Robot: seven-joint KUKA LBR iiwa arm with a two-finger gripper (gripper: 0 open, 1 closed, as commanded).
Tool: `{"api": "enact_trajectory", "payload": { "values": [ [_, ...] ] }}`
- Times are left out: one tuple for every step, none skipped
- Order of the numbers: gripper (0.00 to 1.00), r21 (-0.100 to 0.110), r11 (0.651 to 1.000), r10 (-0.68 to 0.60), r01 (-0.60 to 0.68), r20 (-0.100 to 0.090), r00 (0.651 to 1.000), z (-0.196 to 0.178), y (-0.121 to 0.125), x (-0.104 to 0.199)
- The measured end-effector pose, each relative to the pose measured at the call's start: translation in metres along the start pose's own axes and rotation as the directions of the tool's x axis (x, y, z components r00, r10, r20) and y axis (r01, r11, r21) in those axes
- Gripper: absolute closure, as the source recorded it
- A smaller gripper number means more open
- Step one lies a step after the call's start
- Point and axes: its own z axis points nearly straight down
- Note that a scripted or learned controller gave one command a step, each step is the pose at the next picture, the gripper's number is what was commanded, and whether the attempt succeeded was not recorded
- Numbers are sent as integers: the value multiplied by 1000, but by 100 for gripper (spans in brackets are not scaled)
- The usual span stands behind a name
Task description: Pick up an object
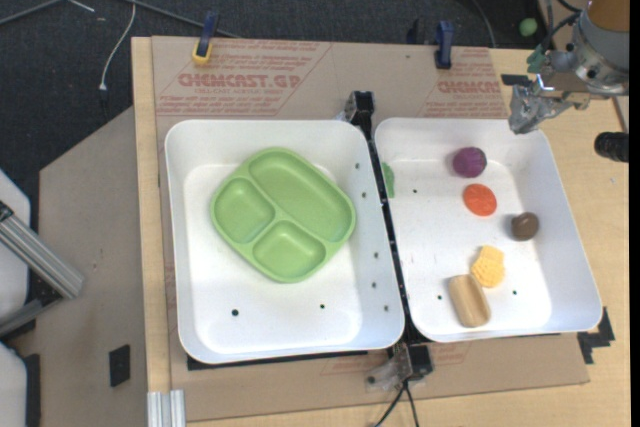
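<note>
Two shallow white bins sit side by side on a cardboard-covered bench, seen from above at a slant. The left bin (190, 305) holds a light green divided plate (283, 214) with three compartments, lying flat and turned at an angle, near the middle of the bin.

The right bin (560, 300) holds several small items. A purple ball-shaped piece (469, 161) lies toward the far side. Just in front of it is an orange round piece (480, 200). A small dark brown piece (524, 226) sits near the bin's right wall. Closer to the front, a yellow bumpy piece (488, 266) touches a tan cylinder-shaped piece (467, 300), which lies at the front of the group. A sliver of something green (387, 179) shows against the left wall of this bin, too little visible to identify.

Two blue clamps (207, 34) grip the far edge of the cardboard.

The grey arm reaches in from the right. Its gripper (527, 116) hangs above the far right corner of the right bin, beside the rim and well apart from the purple piece. It touches none of the items. Whether the jaws are open or closed cannot be told at this angle, and nothing is visibly held.
</note>
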Motion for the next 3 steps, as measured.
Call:
{"api": "enact_trajectory", "payload": {
  "values": [
    [0,-11,1000,-2,2,2,1000,-6,2,0],
    [0,-8,1000,-4,4,1,1000,43,11,5],
    [0,-5,1000,-2,2,1,1000,100,3,9]
  ]
}}
